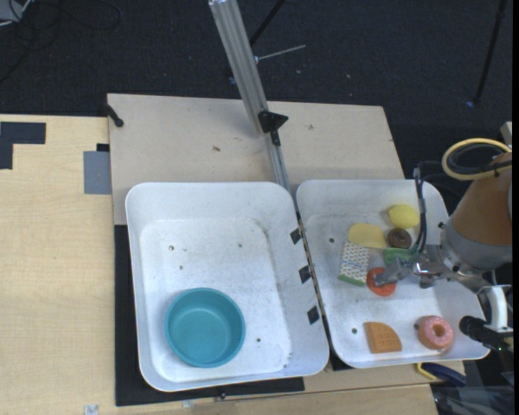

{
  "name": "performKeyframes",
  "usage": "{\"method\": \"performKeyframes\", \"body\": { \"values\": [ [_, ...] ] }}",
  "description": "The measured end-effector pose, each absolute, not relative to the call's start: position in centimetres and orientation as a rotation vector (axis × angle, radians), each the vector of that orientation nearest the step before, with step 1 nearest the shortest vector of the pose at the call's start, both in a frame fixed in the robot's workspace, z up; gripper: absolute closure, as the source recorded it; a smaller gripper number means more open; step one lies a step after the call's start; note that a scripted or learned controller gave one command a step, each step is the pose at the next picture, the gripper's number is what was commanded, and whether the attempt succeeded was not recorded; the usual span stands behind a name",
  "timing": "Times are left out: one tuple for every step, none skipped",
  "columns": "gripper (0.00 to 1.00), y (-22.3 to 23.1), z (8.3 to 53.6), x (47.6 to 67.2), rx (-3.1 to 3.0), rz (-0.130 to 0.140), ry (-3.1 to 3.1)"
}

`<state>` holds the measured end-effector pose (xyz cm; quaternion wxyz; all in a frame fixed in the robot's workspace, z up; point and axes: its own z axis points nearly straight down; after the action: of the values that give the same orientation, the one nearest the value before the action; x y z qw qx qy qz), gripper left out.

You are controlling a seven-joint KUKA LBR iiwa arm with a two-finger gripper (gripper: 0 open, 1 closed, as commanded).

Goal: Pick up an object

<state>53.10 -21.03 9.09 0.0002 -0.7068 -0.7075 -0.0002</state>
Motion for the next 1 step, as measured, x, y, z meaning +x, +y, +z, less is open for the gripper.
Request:
{"method": "performKeyframes", "body": {
  "values": [
    [1.00, -21.07, 10.33, 53.23, -2.223, -0.004, -2.225]
  ]
}}
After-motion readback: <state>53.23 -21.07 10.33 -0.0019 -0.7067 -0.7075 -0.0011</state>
